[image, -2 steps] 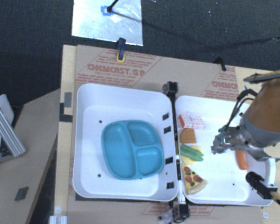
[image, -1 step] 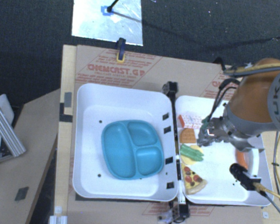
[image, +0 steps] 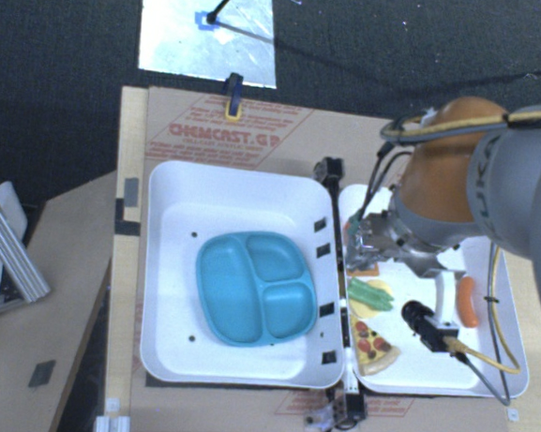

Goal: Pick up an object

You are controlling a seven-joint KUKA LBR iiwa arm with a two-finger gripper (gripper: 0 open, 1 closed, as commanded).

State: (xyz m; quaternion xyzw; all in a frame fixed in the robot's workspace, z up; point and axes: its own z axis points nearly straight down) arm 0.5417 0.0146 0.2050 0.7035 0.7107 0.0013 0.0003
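**Fig. 1.** Gripper (image: 363, 249) hanging low over right bin (image: 431, 370), close to dividing wall. Its opening is hidden under wrist: cannot tell wide or narrow. Nothing seen held.

- **Target:** green toy (image: 370, 294), nearest candidate, lying flat on bin floor just below gripper in view.
- **Step (judged):** centring over green toy's narrow width and descending straight before closing looks best.
- **Obstacles:** pizza slice (image: 373, 347) lying beyond green toy, crowding bin wall. Orange sausage (image: 468, 301) lying well off toward arm side.
- **Elsewhere:** blue divided plate (image: 255, 287) sitting in left bin (image: 173, 249), across wall from gripper.
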